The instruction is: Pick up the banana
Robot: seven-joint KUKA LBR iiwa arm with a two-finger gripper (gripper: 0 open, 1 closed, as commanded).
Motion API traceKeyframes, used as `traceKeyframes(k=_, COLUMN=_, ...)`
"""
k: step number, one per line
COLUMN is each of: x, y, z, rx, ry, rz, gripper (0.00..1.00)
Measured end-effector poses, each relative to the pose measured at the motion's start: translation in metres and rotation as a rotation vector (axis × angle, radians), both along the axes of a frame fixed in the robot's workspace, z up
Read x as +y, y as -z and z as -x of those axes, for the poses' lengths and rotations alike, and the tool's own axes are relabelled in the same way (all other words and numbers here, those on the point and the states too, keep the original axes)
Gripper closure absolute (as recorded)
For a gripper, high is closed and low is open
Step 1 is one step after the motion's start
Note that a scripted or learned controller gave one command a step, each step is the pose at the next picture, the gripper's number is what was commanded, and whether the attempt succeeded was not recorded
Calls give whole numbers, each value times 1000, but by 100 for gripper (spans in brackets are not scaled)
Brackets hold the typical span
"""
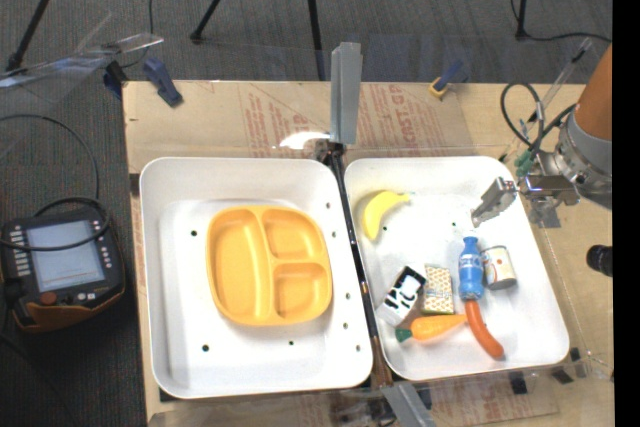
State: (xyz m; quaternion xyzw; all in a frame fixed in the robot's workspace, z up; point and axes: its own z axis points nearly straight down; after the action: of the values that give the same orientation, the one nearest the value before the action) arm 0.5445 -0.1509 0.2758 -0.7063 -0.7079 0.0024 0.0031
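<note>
The yellow banana (380,210) lies in the upper left part of the right white bin (440,173), close to the divider between the bins. My gripper (520,204) hangs over that bin's upper right edge, well to the right of the banana and apart from it. Its grey fingers (493,201) stand open, with nothing between them.
In the lower half of the right bin lie a blue bottle (471,267), a small can (499,268), a carrot (436,328), an orange sausage (485,331), a black-and-white box (404,293) and a tan block (438,287). A yellow divided plate (268,265) sits in the left bin (170,215).
</note>
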Motion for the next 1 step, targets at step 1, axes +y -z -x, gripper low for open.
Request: traceKeyframes(k=1, x=43, y=59, z=-88, rx=-2, ry=-141, rz=-1, gripper=0)
